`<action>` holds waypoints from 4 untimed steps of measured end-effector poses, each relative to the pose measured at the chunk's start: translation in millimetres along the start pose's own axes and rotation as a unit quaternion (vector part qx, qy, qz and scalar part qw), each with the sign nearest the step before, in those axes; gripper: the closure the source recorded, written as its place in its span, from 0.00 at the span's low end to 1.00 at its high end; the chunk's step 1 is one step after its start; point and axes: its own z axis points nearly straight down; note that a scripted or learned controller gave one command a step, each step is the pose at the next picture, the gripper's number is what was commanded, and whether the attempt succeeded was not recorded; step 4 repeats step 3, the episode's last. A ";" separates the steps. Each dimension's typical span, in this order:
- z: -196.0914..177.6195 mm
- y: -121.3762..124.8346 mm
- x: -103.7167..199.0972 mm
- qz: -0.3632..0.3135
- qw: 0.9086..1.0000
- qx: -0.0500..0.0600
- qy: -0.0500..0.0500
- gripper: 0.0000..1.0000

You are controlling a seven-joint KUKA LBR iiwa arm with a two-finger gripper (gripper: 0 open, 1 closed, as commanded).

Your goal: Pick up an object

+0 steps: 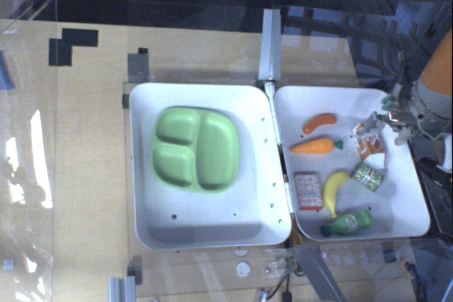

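Nearby, packet (371, 146) and can (367, 177) crowd gripper (376, 121).

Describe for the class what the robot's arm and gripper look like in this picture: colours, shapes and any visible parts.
At the view's right edge, the arm is a rounded grey body with an orange band above the wrist. Its gripper is a small grey metal assembly with thin, angular finger parts, partly blurred, so finer markings or cables on it cannot be made out.
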 end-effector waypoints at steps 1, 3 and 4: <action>66.8 19.9 9.6 0.034 0.999 -0.002 -0.001 0.00; -51.2 12.8 51.9 -0.014 1.000 -0.002 0.000 1.00; -51.2 12.8 51.9 -0.014 1.000 -0.002 0.000 1.00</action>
